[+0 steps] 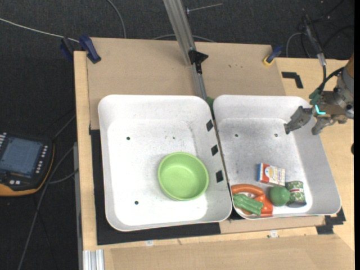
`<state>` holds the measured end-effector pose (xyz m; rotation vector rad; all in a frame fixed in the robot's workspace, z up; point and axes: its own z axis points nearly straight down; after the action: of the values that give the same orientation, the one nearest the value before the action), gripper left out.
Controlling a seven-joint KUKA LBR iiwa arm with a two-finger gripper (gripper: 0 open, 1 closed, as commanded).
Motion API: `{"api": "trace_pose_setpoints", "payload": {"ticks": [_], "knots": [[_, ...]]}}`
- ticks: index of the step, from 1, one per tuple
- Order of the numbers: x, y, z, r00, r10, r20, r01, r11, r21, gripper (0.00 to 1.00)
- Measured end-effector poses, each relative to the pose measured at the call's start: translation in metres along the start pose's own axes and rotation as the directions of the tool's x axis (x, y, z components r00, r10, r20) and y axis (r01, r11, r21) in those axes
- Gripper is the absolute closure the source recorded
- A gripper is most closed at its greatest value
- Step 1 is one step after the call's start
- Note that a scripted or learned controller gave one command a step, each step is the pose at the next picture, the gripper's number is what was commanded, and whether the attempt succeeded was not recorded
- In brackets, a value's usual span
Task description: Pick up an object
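Nearest, along the front wall of the right bin (329,179), four small things sit crowded together. An orange plate (241,190) lies in the bin's front left corner with a green toy vegetable (249,203) resting on it. Just beside it to the right is a green ball (278,196), and touching that is a small can with a green label (296,193), close to the front right corner. Just behind the ball stands a small carton, white with red and blue print (271,174), near the other three.

In the left bin (112,117), a light green bowl (183,176) sits upright toward the front right corner, well apart from everything else.

The two bins lie side by side on the wooden desk (146,61), their inner walls touching, with black clips along the seam.

Farther back, the jaws (306,124) hang over the right bin's far right corner, near its right wall and well apart from the cluster at the front. The two dark fingers (294,121) are spread apart with only bare bin floor between them, so they grip nothing. Above them is a small teal light on the wrist.

Beyond the bins a metal pole (180,24) rises from the desk's far edge, with blue clamps (90,48) at the far corners.
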<state>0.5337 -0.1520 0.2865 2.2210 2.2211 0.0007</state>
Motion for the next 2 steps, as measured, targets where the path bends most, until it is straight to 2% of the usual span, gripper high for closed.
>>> {"api": "trace_pose_setpoints", "payload": {"ticks": [1, 2], "knots": [[0.0, 0.0, 0.0, 1.0, 0.0, 0.0, 0.0, 1.0, 0.0, 0.0], [-0.003, 0.002, 0.043, 1.0, 0.0, -0.001, 0.0, 1.0, 0.004, 0.0]]}}
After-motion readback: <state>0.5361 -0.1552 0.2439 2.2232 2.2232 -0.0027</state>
